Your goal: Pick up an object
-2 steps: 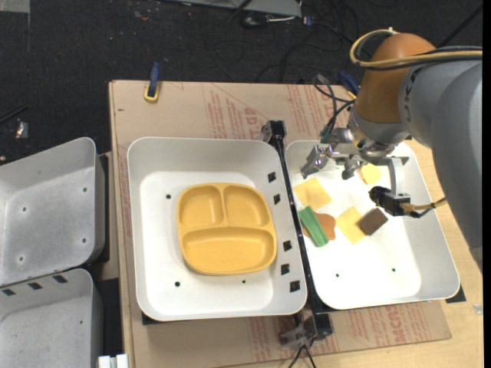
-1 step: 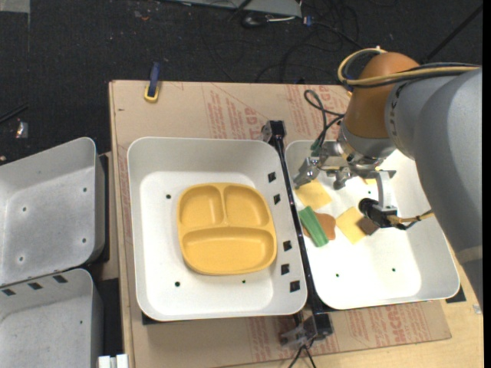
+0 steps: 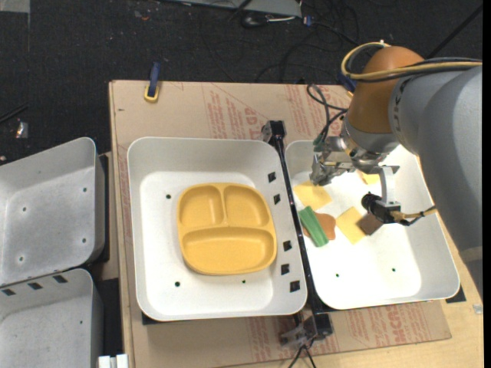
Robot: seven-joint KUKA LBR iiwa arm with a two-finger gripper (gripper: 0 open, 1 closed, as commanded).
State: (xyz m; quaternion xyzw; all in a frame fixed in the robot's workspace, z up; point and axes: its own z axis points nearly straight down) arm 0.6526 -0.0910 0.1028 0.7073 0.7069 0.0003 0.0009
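Camera view: gripper [image 3: 328,167] hangs low over the far-left part of the right bin [image 3: 399,286]; whether its jaws are spread or pressed together cannot be told. Just near of it lie a yellow block [image 3: 312,196], green piece [image 3: 313,226], orange-brown piece [image 3: 327,224], second yellow block [image 3: 351,225] and brown block [image 3: 370,224]. Left bin [image 3: 146,205] holds a yellow divided plate [image 3: 227,228].

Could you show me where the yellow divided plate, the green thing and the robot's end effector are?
yellow divided plate [image 3: 227,229], camera view, on its middle ridge.
green thing [image 3: 313,226], camera view, mid-length.
end effector [image 3: 322,172], camera view, at its tip above the right bin.
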